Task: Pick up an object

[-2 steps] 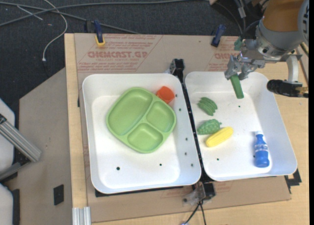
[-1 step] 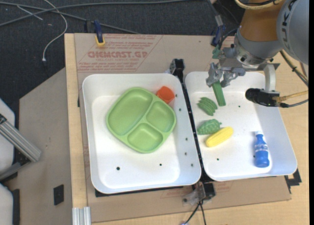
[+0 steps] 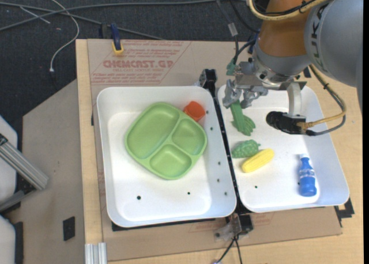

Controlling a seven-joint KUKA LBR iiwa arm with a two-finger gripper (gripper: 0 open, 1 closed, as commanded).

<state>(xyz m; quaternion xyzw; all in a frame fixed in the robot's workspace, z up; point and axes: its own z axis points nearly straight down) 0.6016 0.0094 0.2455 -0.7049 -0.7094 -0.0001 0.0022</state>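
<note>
My gripper (image 3: 238, 99) hangs over the back left part of the right bin (image 3: 333, 152), close to the divider between the bins. A long green toy (image 3: 243, 120) points down from it toward the bin floor, its upper end caught between the shut fingers. Just in front of it lie a bumpy green toy (image 3: 245, 148) and a yellow corn cob (image 3: 258, 160). A blue bottle (image 3: 307, 177) lies at the right bin's front right.
The left bin (image 3: 115, 199) holds a green divided plate (image 3: 166, 140) with a small orange thing (image 3: 195, 110) at its back right edge. The grey arm with its orange band (image 3: 294, 3) comes in from the upper right, above the right bin's back.
</note>
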